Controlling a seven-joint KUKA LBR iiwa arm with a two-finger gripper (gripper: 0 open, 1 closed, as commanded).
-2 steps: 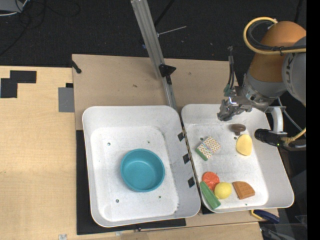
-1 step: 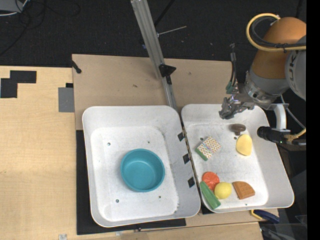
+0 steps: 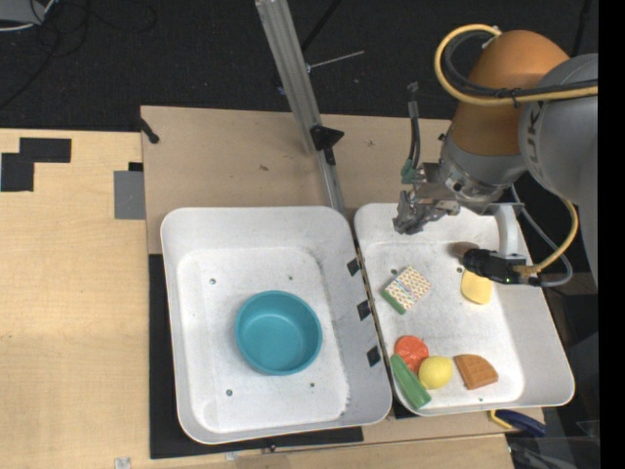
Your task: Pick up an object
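Note:
My gripper [image 3: 412, 218] hangs over the far edge of the right bin [image 3: 542, 360], its fingers pointing down and to the left, with nothing seen between them. Below it lies a patterned packet with a green edge [image 3: 407, 288] near the bin's left side. A pale yellow piece [image 3: 476, 288] lies to the packet's right. At the bin's near end sit a red tomato-like piece [image 3: 410, 349], a yellow ball [image 3: 436, 371], a green stick [image 3: 410, 381] and a brown wedge [image 3: 475, 370].
The left bin [image 3: 195, 242] holds a teal bowl [image 3: 278, 332]. A slanted metal rail [image 3: 296, 76] rises behind the bins, ending at a black clamp near the divide. Black clips sit along the edge between the bins.

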